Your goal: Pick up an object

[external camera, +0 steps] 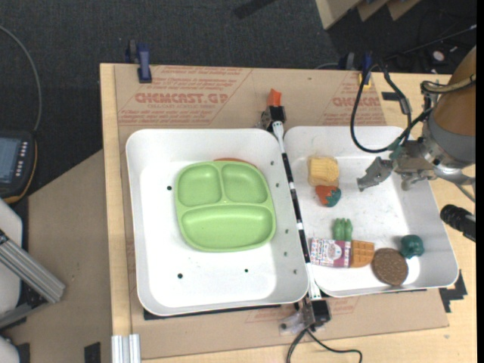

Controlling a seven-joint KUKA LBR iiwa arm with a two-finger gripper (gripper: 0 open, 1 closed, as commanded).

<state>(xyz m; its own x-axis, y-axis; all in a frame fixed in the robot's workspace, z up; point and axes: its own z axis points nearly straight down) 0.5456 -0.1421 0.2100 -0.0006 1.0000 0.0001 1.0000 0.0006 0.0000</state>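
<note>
- Grey metal fingers of the gripper hang over the right bin, in its upper half, with the arm entering from the right of the camera view.
- Jaw state: the fingers appear spread a little with nothing between them, so the gripper is open and empty.
- Landmark for all positions below: the yellow block, which lies in the upper left part of the right bin.
- Key relation: the yellow block sits to the left of the fingertips, near but clearly apart; its long axis runs roughly left to right in the view.
- Just below the yellow block lies a small red-and-green toy, touching or almost touching it.
- Further below the yellow block stand a green piece, a pink carton, an orange waffle piece, a brown round cookie and a teal object.
- Judgement: the yellow block or the red-and-green toy is the nearest candidate; a short move left and a descent would be needed.
- Left of the yellow block, across the bin divider, the left bin holds a green divided plate with bare compartments.
</note>
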